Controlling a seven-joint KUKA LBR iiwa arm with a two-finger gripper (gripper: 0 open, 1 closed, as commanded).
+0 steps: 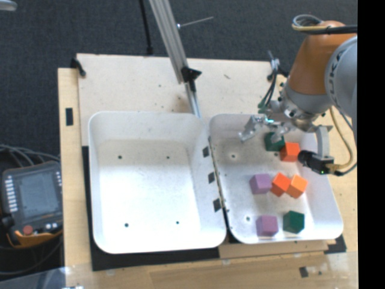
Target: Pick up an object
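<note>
Near the right bin's back edge, the gripper, grip unreadable, hovers beside a small, light, rigid dark green block, best pinched across flat sides.

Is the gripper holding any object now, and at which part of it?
It cannot be told: the gripper hangs over the right white bin, close to a dark green block.

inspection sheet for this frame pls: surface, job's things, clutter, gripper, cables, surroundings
Surface: bench bearing left bin and right bin.
Job's things: in the right bin, two purple blocks, a green block, orange blocks, and another orange block beside a dark green one.
Clutter: nothing seen.
Gripper: gripper over the right bin's far end; finger state unclear.
Cables: cable looping off the wrist.
Surroundings: metal mast, teach pendant, dark carpet.
</note>
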